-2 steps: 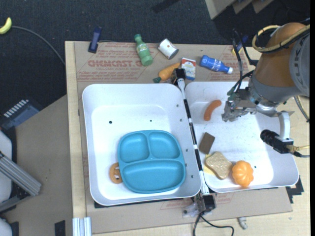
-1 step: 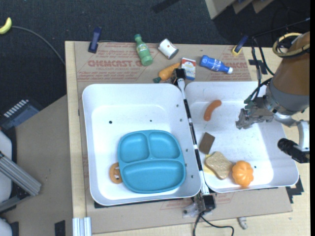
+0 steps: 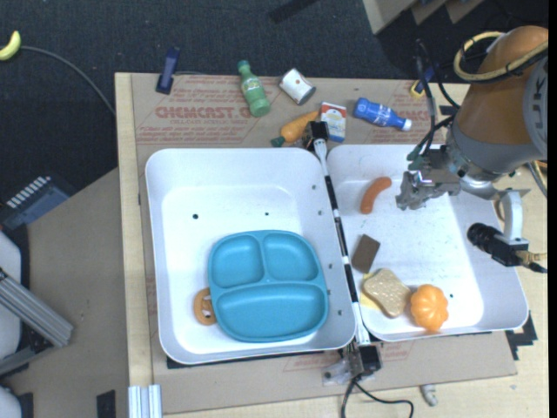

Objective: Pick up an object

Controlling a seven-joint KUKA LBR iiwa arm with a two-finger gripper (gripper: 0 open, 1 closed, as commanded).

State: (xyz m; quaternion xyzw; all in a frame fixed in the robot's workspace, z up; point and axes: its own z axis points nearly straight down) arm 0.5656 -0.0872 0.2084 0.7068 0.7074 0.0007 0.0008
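Observation:
The right bin [image 3: 487, 320] holds an orange sausage [image 3: 376, 193], a brown block [image 3: 365, 252], a slice of toast [image 3: 387, 291] and an orange fruit [image 3: 429, 306]. My gripper [image 3: 415, 194] hangs over the bin's upper middle, just right of the sausage and apart from it. Nothing shows between its fingers. In the left bin [image 3: 174, 181] lies a blue divided plate [image 3: 266, 284], with a small pretzel [image 3: 204, 306] tucked at its left edge.
Behind the bins on the cardboard lie a green bottle [image 3: 254, 89], a white can [image 3: 297, 85], a carrot [image 3: 298, 127], a small carton [image 3: 332, 120], a blue bottle [image 3: 381, 114] and a dark blue marker [image 3: 167, 70]. The arm [image 3: 500, 111] crosses the right bin's far right corner.

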